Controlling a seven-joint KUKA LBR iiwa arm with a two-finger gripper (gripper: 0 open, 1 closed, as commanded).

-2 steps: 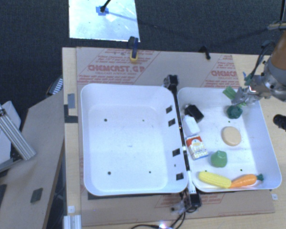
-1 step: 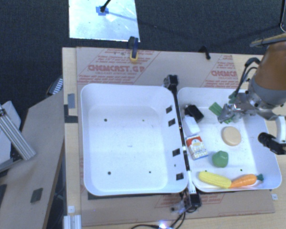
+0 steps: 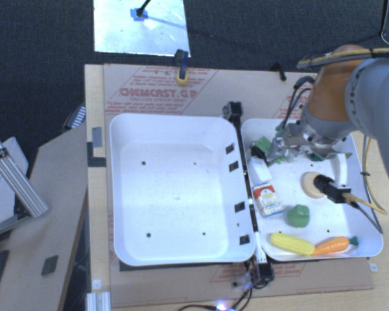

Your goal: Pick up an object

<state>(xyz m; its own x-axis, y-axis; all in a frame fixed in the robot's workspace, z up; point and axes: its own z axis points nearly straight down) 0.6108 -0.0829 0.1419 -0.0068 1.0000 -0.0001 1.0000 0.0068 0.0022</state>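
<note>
We see the grey arm (image 3: pixel 371 96), with its orange band (image 3: pixel 329 91), reaching in from the right over the far part of the right bin (image 3: pixel 330 220). Its gripper (image 3: pixel 278 149) sits low at the bin's far left corner, just beside a small green block (image 3: pixel 262 145). Whether the gripper is spread or closed we cannot tell, and we see nothing clearly held in it.

The things to pick all lie in the right bin. Near the green block, along the left wall, is a white box (image 3: pixel 259 172). Just nearer than that lies a small carton (image 3: pixel 268 200) with a red and white label, its print too small for us to read. To the carton's right is a green toy pepper (image 3: pixel 298 216). Along the near wall a yellow corn cob (image 3: pixel 293 243) and an orange carrot (image 3: pixel 332 245) lie end to end. A round tan disc (image 3: pixel 307 183) rests towards the middle of the bin.

The left bin (image 3: pixel 175 193) sits beside it, with black clips (image 3: pixel 234 167) along the shared edge.

Both bins stand on a cardboard sheet (image 3: pixel 159 83) on the desk (image 3: pixel 96 193). Red letters on it read "CHEMCAST GP", and the smaller line beneath is not legible to us. A yellow and blue clamp (image 3: pixel 181 69) grips the sheet's far edge.
</note>
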